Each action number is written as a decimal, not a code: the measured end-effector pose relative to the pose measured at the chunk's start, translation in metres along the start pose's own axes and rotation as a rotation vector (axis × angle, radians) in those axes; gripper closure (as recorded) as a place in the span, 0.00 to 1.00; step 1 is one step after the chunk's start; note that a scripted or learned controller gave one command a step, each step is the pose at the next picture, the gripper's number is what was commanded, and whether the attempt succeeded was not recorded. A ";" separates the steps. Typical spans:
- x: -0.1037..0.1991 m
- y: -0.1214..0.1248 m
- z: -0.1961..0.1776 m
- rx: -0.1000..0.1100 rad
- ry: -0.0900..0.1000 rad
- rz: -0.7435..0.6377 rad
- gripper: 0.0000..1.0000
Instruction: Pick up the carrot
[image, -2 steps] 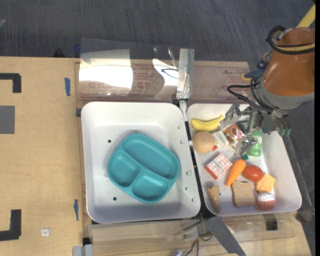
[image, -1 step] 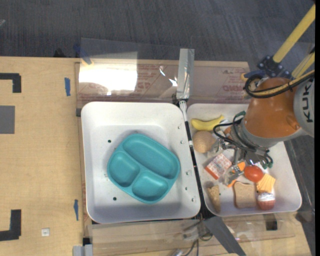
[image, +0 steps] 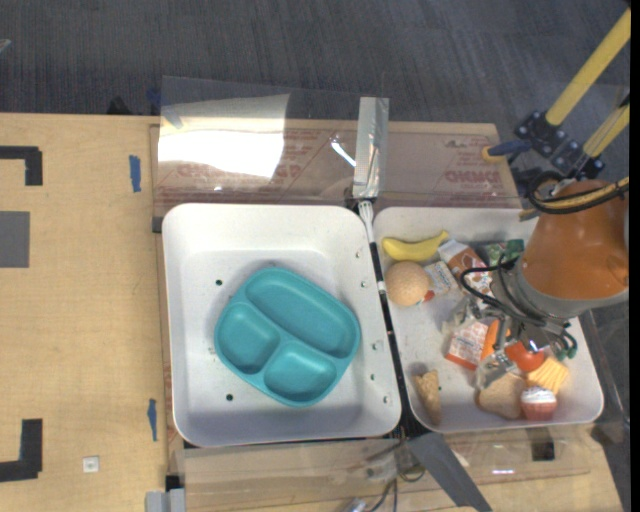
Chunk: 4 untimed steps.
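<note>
Two bins; gripper (image: 508, 352) low in right bin (image: 590, 405) clutter, over carrot (image: 489, 338) beside packet (image: 466, 345). Claw state: cannot tell. Risk: crowded toys, likely snags packet or bread (image: 500, 396) instead.

Wooden bench (image: 70, 330), two white bins (image: 190, 300) side by side

Teal tray (image: 288, 335) in left bin (image: 190, 240), arm (image: 570, 250) over cluttered right bin (image: 590, 400)
</note>
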<state>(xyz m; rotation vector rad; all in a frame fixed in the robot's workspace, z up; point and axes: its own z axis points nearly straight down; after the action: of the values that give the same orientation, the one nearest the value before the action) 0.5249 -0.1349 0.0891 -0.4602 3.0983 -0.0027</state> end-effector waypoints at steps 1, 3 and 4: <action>-0.004 0.000 -0.013 0.004 -0.010 -0.001 1.00; 0.024 -0.055 -0.008 0.007 -0.006 -0.749 1.00; -0.004 -0.019 -0.105 0.004 -0.004 -0.637 1.00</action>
<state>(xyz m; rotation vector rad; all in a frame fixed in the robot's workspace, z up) 0.5333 -0.1516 0.1946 -1.4058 2.7949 -0.0115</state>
